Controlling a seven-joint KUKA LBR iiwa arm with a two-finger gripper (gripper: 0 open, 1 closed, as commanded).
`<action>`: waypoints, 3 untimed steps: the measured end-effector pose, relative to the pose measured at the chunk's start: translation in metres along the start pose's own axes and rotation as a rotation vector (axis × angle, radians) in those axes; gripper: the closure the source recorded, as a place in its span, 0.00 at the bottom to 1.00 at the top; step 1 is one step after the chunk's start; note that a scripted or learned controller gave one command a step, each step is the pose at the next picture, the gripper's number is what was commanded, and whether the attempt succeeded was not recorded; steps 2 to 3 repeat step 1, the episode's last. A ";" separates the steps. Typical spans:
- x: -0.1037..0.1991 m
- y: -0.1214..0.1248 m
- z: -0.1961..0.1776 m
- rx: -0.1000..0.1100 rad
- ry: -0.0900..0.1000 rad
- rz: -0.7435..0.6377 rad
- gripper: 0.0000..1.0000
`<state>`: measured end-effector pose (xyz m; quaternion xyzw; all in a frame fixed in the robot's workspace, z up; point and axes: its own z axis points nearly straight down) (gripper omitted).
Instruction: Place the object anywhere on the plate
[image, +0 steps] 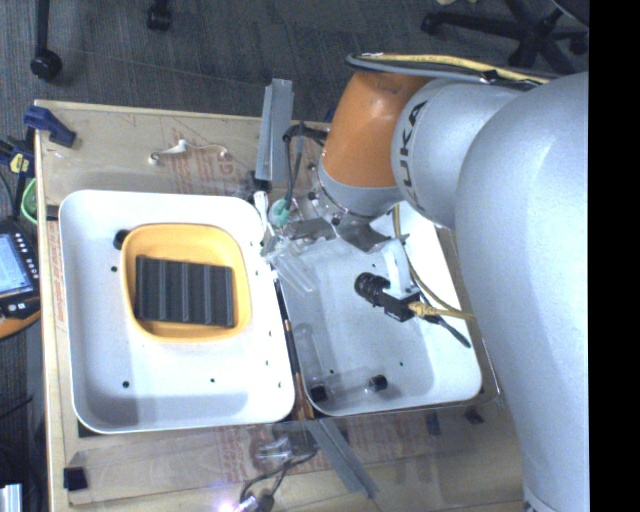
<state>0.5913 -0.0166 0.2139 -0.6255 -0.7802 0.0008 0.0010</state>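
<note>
Two shallow white bins sit side by side on the wooden bench (150, 120). The left bin (170, 390) holds one yellow plate (185, 237), a rounded square set toward the bin's far-left part. On that plate lies one dark grey ribbed block (185, 292) — the task's thing. It rests flat, well inside the yellow rim, with its ridges running from the far side to the near side. Just beside the plate's far-left corner is one small dark spot (120, 240), too small to name.

One grey arm (520, 250) comes in from the right, and its orange band (365, 130) hangs over the far edge of the right bin (400, 370). The gripper (283, 238) is low at the far-left corner of the right bin, close to the wall shared by the two bins and well apart from the block. Whether the gripper is parted or closed cannot be told, because the parts there are pale and tangled against the white bin. Nothing is seen held in it.

Near the front wall of the right bin lies one clear, glassy item (345, 383) with a small dark piece at its right end. It is too faint to name more closely.

On the bench beyond the bins, one blue clamp (45, 125) grips the far-left corner, and one small metal piece (185, 152) lies on the bare wood behind the left bin.
</note>
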 end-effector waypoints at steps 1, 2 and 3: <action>0.000 0.000 0.000 0.000 0.000 0.000 0.00; 0.000 0.000 0.000 0.000 0.000 0.000 0.00; 0.000 0.000 0.000 0.000 0.000 0.000 0.00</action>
